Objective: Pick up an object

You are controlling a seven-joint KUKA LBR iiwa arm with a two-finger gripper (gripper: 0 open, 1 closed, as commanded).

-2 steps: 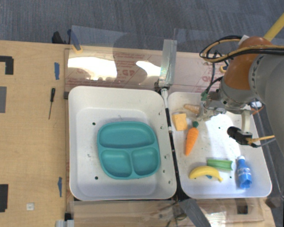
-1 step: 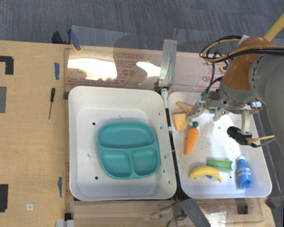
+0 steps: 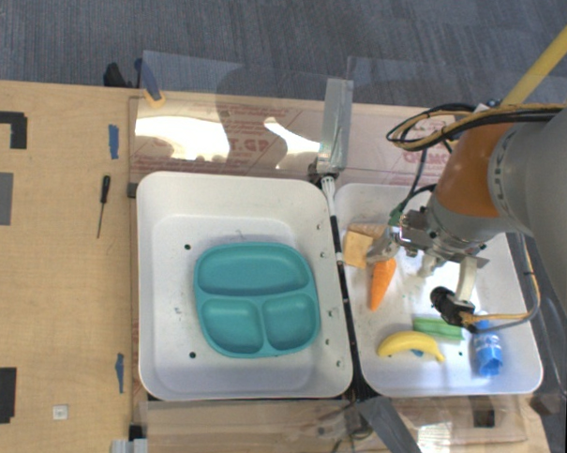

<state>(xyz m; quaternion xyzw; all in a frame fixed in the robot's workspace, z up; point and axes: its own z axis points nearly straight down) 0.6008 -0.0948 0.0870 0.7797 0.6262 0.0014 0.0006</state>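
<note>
My gripper (image 3: 406, 253) is low over the upper left of the right bin (image 3: 521, 377). An orange carrot (image 3: 380, 285) lies just below and left of it, its top end right at the gripper's edge. A tan bread-like piece (image 3: 359, 245) sits immediately left of the gripper, against the bin's left wall. Whether anything is held cannot be made out. Further forward lie a green item (image 3: 437, 327), a yellow banana (image 3: 411, 346) and a small blue bottle (image 3: 486, 355).
The left bin (image 3: 162, 206) holds a teal divided plate (image 3: 256, 298) in its middle. A clear divider stands upright between the bins at the back (image 3: 336, 129). A dark pen-like tool (image 3: 103, 202) lies on the bench to the left.
</note>
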